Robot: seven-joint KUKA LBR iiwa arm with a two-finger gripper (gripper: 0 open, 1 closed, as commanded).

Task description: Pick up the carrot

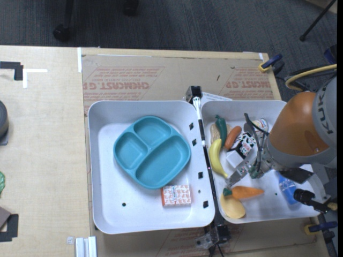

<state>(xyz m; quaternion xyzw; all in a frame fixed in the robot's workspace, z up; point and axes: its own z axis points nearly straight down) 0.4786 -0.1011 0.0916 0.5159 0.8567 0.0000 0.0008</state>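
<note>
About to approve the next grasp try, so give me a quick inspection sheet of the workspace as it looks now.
Surface: two white bins, left bin and right bin, on cardboard.
Job's things: carrot lying flat at the right bin's front, not held.
Clutter: banana, a second, smaller carrot, yellow piece; blue divided plate and small box in the left bin.
Gripper: gripper just above the carrot.
Cables: yellow hose at right.
Surroundings: dark carpet, chair base.

- A dark grey carpet floor [177, 15] lies beyond the bench.
- A black chair base [96, 9] with wheels stands on it.
- The light wooden bench top [40, 159] carries a brown cardboard sheet [161, 76].
</note>
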